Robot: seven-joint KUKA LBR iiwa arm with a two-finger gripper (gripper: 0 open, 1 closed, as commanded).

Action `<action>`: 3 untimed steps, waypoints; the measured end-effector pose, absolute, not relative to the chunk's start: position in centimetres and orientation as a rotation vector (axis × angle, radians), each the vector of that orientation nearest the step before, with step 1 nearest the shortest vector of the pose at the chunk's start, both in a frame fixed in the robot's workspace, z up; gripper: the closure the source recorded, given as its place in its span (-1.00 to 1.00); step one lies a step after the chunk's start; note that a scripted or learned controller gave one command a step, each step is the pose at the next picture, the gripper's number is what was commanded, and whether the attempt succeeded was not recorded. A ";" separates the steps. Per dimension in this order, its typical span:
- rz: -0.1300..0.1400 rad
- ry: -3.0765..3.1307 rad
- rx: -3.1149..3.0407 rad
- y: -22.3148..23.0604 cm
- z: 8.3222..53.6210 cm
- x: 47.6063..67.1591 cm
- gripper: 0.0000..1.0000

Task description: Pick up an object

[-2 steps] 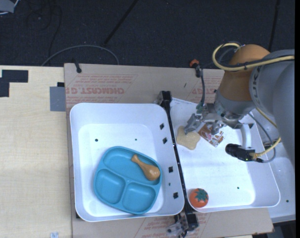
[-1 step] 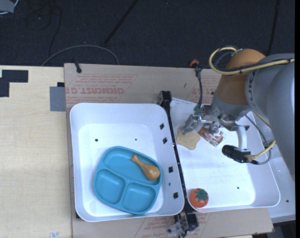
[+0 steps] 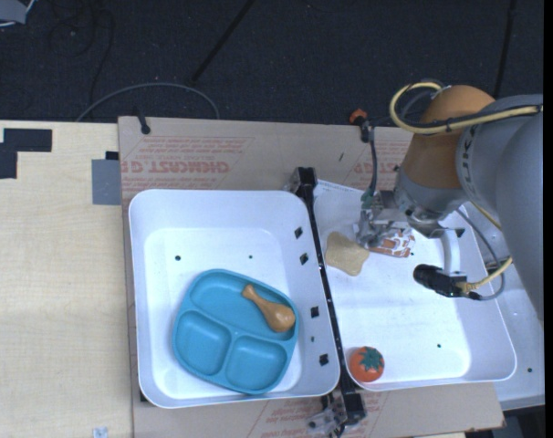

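My gripper (image 3: 383,235) is down in the right bin (image 3: 441,354), near its far left part, over a small red and white object (image 3: 397,243) that is partly hidden under it. A tan, bread-like piece (image 3: 345,254) lies just left of the gripper, close to the divider between the bins. A small orange-red tomato-like toy (image 3: 367,363) rests in the right bin's near left corner. In the left bin (image 3: 158,245) a blue sectioned plate (image 3: 213,345) carries a tan drumstick (image 3: 269,308).
A black bar (image 3: 318,281) with clips runs between the two bins. A black cable connector (image 3: 441,281) hangs off the arm over the right bin. Cardboard (image 3: 240,158) lies under both bins, with a wooden bench (image 3: 48,272) to the left.
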State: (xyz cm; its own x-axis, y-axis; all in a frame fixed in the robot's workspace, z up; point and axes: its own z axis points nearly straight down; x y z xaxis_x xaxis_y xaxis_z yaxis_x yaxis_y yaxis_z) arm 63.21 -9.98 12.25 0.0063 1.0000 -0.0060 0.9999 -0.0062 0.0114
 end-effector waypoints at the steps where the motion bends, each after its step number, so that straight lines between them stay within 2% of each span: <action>1: 0.002 2.222 2.220 -9.3 16.9 63.0 1.00; 2: 0.002 2.221 2.220 -9.4 20.6 63.1 1.00; 3: -0.003 2.229 2.221 -4.3 20.7 59.8 1.00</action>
